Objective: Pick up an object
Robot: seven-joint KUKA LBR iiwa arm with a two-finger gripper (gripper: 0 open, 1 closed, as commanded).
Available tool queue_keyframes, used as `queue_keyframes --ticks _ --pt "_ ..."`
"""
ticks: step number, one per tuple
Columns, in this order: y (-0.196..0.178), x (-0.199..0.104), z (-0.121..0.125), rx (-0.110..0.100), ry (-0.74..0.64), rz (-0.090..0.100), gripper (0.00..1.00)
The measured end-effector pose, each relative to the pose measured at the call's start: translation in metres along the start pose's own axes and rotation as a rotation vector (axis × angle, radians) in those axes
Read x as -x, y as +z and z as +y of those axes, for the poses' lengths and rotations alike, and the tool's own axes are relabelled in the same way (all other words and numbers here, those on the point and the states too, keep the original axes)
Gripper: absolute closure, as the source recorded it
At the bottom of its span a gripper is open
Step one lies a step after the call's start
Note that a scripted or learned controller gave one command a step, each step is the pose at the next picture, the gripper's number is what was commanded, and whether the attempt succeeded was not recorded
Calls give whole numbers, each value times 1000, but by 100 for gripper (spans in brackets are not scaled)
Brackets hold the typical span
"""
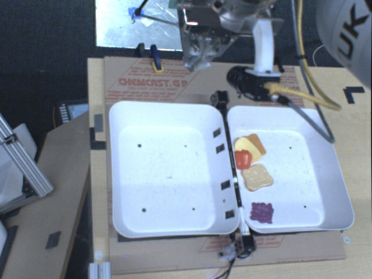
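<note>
1. Four small things lie in the right bin (pixel 325 173), and the red block (pixel 243 158) among them serves as the landmark for all that follows.
2. The yellow-orange piece (pixel 252 143) sits just beyond the red block, on the side away from the camera, and the two touch.
3. The tan slice (pixel 257 178), shaped like a piece of bread, lies just on the camera side of the red block; whether their edges meet cannot be told.
4. The purple cluster (pixel 261 213) lies further toward the camera from the red block, past the tan slice and apart from it.
5. All four things that could be picked up rest flat on the bin floor, with the red block nearest the rim shared with the left bin (pixel 163 167), which lies across that rim to the view's left of the block.
6. The gripper (pixel 197 57) hangs well away from the red block, beyond the far rims of both bins and toward the view's upper left, over the cardboard sheet (pixel 145 83) with red lettering.
7. Whether the gripper is released or clenched cannot be told, as it is blurred; nothing is seen held in it.
8. A blue clamp (pixel 156 54) grips the cardboard's far edge, further still from the red block and just left of the gripper.
</note>
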State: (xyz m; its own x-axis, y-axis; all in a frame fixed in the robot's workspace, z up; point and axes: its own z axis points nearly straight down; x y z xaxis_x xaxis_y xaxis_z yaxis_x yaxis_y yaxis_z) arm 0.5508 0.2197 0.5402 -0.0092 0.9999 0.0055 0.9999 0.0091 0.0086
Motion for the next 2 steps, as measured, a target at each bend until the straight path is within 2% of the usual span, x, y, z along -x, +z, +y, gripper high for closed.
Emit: queue_keyframes --ticks 1,2 --pt "153 -14 7 -22 7 -11 100" --pt "22 -15 -14 6 3 2 100"
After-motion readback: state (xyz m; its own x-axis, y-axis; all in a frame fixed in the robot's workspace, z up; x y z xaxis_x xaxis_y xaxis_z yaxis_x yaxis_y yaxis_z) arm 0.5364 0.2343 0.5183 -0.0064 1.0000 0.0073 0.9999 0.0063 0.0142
